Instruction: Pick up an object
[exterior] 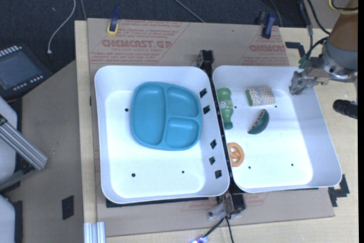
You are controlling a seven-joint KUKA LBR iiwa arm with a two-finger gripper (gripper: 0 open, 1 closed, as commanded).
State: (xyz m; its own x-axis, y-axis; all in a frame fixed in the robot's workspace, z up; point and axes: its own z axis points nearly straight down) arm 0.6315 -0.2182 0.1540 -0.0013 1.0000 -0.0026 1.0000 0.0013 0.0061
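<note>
Where the bench [148, 31] comes nearest the camera, its cardboard-covered front edge runs below two white bins set side by side. Just behind that edge, the left bin [114, 168] carries a blue divided plate [166, 116] lying flat toward its far half, with bare white floor in front of it. In the right bin [307, 162], the closest item is a small orange pretzel-like ring [236, 153] near the wall shared with the other bin. Farther back lies a dark green wedge with a reddish edge [259, 122], and left of it a green bottle [225, 107] lies along the dividing wall. Beyond the wedge sits a small speckled block [260, 96], apart from the others. At the far right corner of that bin, the pincer [298, 83] hangs over the rim, well apart from all four objects, with nothing seen between its tips; whether they are spread or pressed together I cannot tell. Behind it rises the grey wrist with its orange band [344, 34]. Two blue clamps [114, 25] grip the bench's far edge.
</note>
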